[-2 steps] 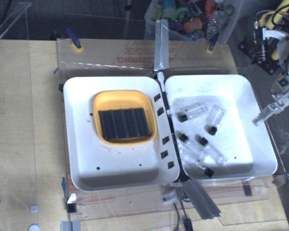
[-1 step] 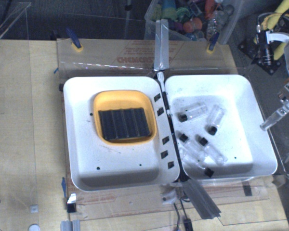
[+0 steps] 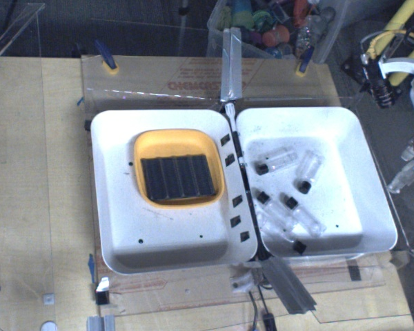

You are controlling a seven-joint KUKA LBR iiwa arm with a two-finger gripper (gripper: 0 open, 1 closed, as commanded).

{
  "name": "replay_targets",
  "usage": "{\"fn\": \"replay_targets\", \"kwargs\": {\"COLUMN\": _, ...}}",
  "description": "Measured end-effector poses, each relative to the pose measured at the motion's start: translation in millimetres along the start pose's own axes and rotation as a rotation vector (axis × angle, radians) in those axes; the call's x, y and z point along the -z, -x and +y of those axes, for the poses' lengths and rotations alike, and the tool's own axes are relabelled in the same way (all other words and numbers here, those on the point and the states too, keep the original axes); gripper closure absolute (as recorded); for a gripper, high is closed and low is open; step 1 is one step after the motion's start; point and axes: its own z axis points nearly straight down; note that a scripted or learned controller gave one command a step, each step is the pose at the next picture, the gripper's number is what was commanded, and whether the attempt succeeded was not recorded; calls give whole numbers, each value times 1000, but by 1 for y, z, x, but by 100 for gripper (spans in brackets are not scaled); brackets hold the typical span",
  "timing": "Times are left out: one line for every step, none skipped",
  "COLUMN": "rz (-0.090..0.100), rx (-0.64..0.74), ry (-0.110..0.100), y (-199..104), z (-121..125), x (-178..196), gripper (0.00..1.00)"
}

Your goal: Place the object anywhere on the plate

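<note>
Bench front: a pale wooden bench [image 3: 34, 254]; a grey metal bracket [image 3: 290, 292] lies at a slant just below the seam between the two bins.
Left bin [image 3: 110, 247]: white and shallow, with the plate in its far half.
Right bin [image 3: 372, 233]: white, touching the left bin along a raised divider [image 3: 236, 185] that carries a row of small black tabs.
Vials [image 3: 300, 219]: several clear tubes with black caps lie scattered on their sides in the left and middle part of the right bin, some touching, one pair farther back near the bin's centre.
Plate [image 3: 176, 140]: yellow-orange, a rounded square, lying flat on the floor of the left bin.
Object [image 3: 178, 178]: a dark, ribbed rectangular piece lying flat on the plate, toward its near rim, inside the plate's edge.
Gripper: whether it is released or clenched cannot be told here.
Behind the bins: a clear sheet over a cardboard panel [image 3: 193, 81], with a blue clamp [image 3: 108, 59] at each end.
Farthest: a clear tub of colourful toys [image 3: 272, 12] past the bench edge.
</note>
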Motion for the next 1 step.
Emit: {"fn": "replay_targets", "kwargs": {"rz": 0, "rx": 333, "ry": -1, "y": -1, "z": 4, "x": -25, "gripper": 0}}
